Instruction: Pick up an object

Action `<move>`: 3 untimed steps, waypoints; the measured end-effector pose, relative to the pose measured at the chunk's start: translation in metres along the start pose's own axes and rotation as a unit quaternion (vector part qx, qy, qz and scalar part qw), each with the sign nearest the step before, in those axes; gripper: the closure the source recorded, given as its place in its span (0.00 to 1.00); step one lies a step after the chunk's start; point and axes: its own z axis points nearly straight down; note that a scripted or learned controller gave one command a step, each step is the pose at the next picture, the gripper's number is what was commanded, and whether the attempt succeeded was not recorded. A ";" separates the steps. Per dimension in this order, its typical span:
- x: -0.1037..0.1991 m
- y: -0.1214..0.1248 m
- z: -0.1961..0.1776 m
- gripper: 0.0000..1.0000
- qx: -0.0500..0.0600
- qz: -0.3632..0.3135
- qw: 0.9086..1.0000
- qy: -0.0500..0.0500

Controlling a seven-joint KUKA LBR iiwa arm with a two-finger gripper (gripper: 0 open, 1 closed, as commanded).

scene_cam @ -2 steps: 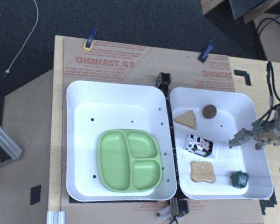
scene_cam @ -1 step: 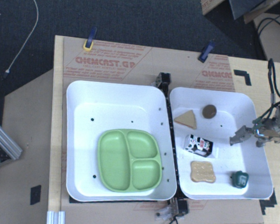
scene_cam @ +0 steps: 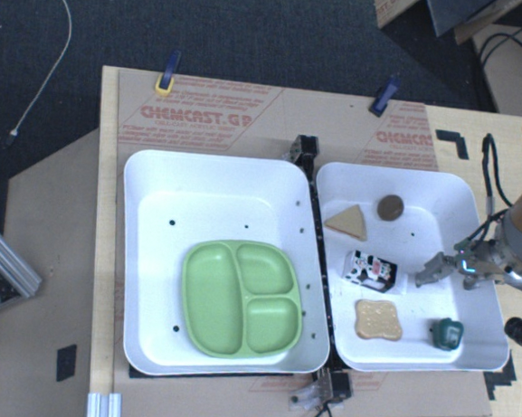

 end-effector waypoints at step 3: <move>-0.010 0.003 -0.013 1.00 -0.004 0.000 1.000 -0.002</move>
